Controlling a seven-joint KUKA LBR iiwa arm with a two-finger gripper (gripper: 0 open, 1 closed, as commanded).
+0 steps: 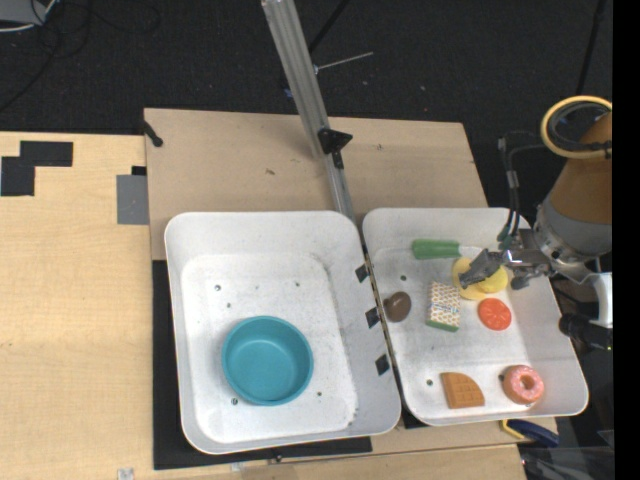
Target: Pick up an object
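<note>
Yellow toy (pixel 484 280), rounded and bright, lies under the claw (pixel 497 265), whose spread is unclear.

You'll find the gripper (pixel 497 265) covering part of the yellow object (pixel 483 282) at its 5 o'clock, so its shape stays unclear. At 3 o'clock the arm (pixel 580 198) runs past the frame's edge.
</note>
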